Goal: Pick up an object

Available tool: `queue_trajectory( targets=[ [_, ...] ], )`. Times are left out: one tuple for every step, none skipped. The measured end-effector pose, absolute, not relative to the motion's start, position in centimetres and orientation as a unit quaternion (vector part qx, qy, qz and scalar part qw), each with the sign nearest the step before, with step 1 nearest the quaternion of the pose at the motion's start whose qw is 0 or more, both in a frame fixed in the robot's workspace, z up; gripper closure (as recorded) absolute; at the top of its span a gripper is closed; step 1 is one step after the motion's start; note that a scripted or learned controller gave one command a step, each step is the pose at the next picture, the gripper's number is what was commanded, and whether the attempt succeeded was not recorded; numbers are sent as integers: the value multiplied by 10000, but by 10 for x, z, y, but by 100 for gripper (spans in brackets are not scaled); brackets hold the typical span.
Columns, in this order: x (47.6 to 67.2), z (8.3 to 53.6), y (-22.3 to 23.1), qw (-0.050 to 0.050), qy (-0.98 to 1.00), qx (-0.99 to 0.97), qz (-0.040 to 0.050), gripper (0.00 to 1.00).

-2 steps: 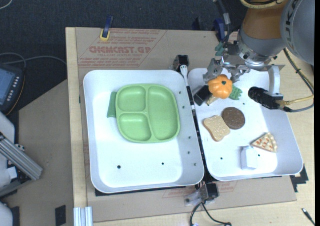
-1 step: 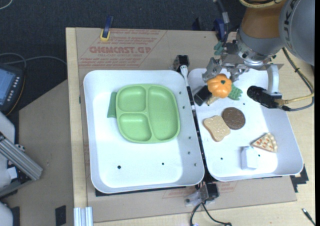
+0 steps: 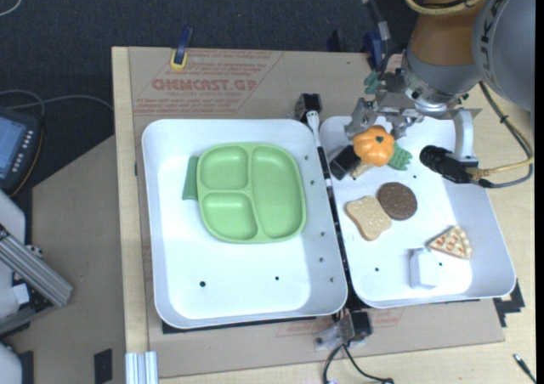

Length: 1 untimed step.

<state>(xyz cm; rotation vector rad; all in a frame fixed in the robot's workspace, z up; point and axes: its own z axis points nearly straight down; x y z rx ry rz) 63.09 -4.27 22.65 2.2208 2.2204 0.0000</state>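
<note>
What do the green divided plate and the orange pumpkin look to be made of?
The green divided plate: probably moulded plastic, matte, uniform colour with soft rounded compartment ridges. The orange pumpkin: likely toy plastic or rubber, smooth with a slight sheen on its ribs; the look leaves it open.

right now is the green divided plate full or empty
Empty: all three compartments of the green plate show bare green; it lies flat in the left bin.

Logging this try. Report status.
Gripper above the right bin, over orange pumpkin. Grasp unconfirmed. Black block touching pumpkin.
</note>
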Motion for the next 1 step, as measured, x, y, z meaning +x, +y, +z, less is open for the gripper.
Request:
queue_trajectory(
  targets=[
    [623,216,-31,-16,7074,7068,-12,100]
  ],
)
